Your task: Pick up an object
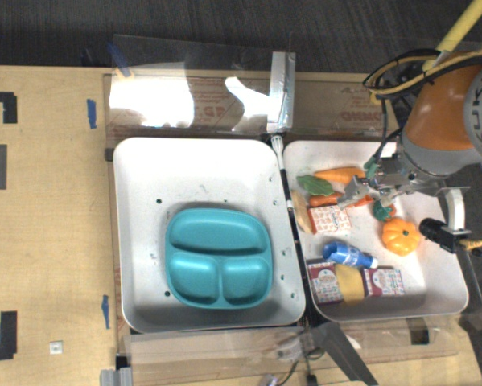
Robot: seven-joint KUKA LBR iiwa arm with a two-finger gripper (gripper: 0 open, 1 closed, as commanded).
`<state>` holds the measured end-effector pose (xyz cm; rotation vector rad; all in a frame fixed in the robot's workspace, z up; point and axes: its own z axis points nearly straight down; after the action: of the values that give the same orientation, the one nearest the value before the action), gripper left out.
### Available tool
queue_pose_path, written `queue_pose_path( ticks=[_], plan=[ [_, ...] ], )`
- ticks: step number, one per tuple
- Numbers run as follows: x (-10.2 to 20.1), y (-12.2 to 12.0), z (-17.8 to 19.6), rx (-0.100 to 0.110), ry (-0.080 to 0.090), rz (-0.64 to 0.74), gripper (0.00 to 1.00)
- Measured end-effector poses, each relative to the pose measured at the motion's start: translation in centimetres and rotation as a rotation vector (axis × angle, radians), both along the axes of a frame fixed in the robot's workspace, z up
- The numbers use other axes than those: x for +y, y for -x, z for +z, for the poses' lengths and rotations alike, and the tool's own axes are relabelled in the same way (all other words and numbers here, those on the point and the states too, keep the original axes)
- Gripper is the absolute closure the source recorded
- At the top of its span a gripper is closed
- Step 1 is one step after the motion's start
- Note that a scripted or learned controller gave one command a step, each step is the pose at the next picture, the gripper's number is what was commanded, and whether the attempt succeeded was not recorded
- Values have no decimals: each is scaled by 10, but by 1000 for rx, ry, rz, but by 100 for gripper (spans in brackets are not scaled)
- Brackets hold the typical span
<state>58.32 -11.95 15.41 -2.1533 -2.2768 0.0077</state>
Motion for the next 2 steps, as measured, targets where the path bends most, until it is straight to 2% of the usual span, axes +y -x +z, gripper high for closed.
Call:
queue_pose_path(
  ticks=[1,2],
  plan=[
    [-11,-75,-62,-14,4,-24,0],
    [-30,-69,-66,-9,0,90,0]
  ],
)
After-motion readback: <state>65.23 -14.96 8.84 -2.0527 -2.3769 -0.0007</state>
